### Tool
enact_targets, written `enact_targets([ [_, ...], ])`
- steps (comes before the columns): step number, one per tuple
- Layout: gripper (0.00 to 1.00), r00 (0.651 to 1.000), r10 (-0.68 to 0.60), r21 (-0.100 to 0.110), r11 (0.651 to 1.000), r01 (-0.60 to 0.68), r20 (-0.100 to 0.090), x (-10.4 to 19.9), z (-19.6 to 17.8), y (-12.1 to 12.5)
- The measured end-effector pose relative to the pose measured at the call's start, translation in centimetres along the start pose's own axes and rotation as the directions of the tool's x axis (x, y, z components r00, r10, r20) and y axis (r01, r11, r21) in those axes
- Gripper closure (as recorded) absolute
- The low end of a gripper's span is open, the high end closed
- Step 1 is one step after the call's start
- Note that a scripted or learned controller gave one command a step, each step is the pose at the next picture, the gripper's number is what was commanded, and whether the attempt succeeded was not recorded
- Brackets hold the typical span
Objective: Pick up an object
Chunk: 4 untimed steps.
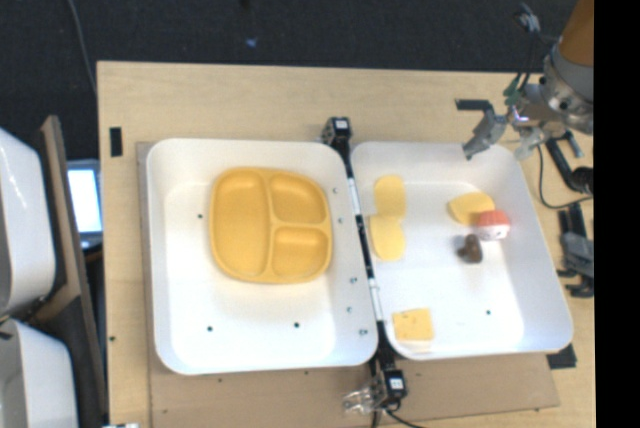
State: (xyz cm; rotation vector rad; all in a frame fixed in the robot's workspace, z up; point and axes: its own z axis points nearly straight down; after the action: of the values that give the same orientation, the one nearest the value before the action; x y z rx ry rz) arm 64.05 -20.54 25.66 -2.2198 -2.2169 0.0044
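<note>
The arm is standing off at the approach stage, I'd say: nothing is being carried, and the two-finger gripper (497, 128) is hanging above the far rim of the right-hand shallow white bin (540, 301), its fingers spread apart with nothing between them. The grey wrist with its orange band is tilting in from the bin's far right corner, fingers pointing toward the bin's middle. Likely targets are lying just inside that bin: a small red-and-white block (492, 225) touching a flat yellow wedge (467, 207), with a small dark brown lump (470, 250) just beside them (two pale yellow ovals and a yellow square are sitting nearer the bin's left wall). The next move, as I judge it, calls for lowering over one piece and closing squarely.
</note>
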Motion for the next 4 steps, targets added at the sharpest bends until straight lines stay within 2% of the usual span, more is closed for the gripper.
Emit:
enact_targets([
  [1,0.0,1.0,-0.001,-0.006,1.0,0.001,0.001,0.0,-0.4,0.1],
  [2,0.0,1.0,-0.002,-0.001,1.0,0.002,0.0,0.4,5.7,0.7],
  [3,0.0,1.0,0.0,-0.001,1.0,0.0,0.001,-0.6,11.3,0.4],
  [4,0.0,1.0,-0.001,-0.002,1.0,0.001,0.001,-0.7,15.8,0.4],
])
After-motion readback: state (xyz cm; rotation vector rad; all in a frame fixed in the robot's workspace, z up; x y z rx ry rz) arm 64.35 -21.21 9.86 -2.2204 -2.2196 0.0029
